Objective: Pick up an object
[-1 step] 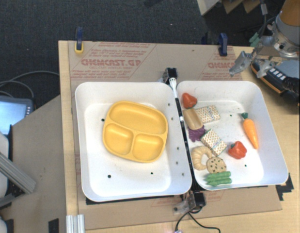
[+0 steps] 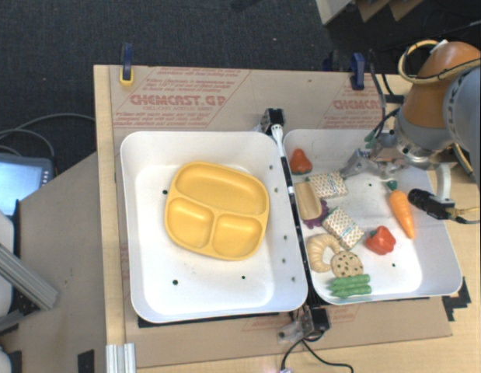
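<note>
We judge the main risk to be crowding: the toy food in the right bin lies packed, so a descent could nudge neighbours or close on two pieces at once. The carrot lies just right of the bin's centre, the red pepper below it, the cookie and green beans near the front rim. The end effector hangs over the bin's far side, above the carrot; we cannot tell whether it is apart or together, and we see nothing clamped in it.
</note>
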